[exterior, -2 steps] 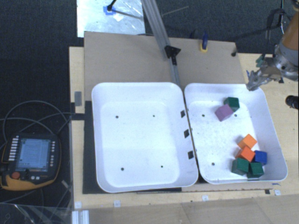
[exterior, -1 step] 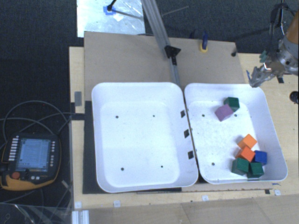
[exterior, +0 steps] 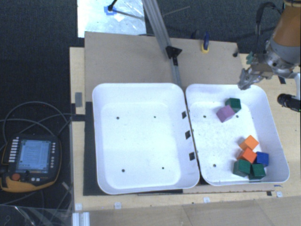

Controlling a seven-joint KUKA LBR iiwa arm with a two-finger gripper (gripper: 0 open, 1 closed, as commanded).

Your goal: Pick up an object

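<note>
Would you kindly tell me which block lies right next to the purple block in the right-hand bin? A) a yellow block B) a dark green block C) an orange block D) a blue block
B: the purple block lies against a dark green block near the far end of the right bin, while the orange and blue blocks sit clustered at the near corner.

I am reading no text, label, brand or number anywhere. The pendant (exterior: pixel 29 164) lying left of my worktop (exterior: pixel 136 60) is showing a lit screen (exterior: pixel 34 154), but its lines are blurring too small to make out. The blocks and bins are carrying no marks.
</note>
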